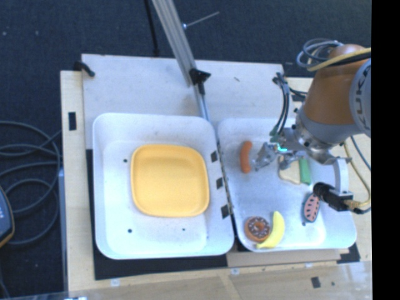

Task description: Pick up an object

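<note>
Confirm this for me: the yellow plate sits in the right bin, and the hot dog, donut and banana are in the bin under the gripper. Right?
Not quite. The camera view shows the yellow plate in the left bin, not the right one. The rest holds: the hot dog, donut and banana lie in the right bin, where the gripper is.

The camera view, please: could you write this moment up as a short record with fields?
left bin: holds a yellow plate
right bin: hot dog, donut, banana, watermelon slice, green item
arm: over the right bin
gripper: beside the hot dog, nothing seen between its fingers
</note>
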